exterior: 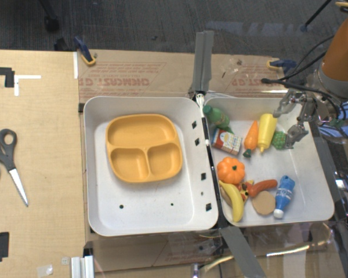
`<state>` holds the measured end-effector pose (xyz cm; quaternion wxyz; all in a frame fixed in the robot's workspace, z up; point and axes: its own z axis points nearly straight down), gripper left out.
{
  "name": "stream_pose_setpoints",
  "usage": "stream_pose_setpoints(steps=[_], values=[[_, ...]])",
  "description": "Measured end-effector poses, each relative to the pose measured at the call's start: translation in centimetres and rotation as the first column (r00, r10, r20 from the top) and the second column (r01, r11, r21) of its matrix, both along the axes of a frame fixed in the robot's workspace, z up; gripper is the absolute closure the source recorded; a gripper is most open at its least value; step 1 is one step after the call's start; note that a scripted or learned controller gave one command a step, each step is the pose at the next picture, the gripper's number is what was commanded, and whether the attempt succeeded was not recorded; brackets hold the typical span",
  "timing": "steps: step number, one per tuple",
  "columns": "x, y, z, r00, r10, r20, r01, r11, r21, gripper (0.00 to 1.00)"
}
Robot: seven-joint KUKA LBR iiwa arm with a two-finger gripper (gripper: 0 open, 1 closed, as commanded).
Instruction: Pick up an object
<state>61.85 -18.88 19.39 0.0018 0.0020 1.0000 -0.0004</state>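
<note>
Far left of the claw, scissors (8,161) lie on the bench and a tray (144,147) sits in the left bin (98,213). A pumpkin (230,170), carrot (252,136) and mustard bottle (266,132) lie nearer. The claw (296,120) hangs spread, grasping nothing.

2 white bins: left bin (93,172) w/ 1 orange divided plate (144,147) (3 compartments), right bin (313,181) w/ approx. 10 toy items. Those are 1 green bottle (216,117), 1 small red-and-white carton (227,141), 1 carrot (251,136), 1 yellow bottle (266,131), 1 green leafy piece (280,141), 1 pumpkin (231,170), 1 banana (234,198), 1 red sausage (261,186), 1 tan round piece (264,203), 1 blue bottle (283,195). On the table outside the bins: 1 pair of scissors (8,161), 1 arm w/ 1 gripper (296,117).
</note>
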Motion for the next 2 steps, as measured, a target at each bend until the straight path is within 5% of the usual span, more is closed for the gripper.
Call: stream_pose_setpoints(steps=[1,2], values=[[1.7,2.8,-10.0,1.0,0.024,0.002,-0.024,1.0,-0.001,0.0],[1.9,3.0,-8.9,1.0,0.027,0.009,-0.027,1.0,-0.003,1.0]])
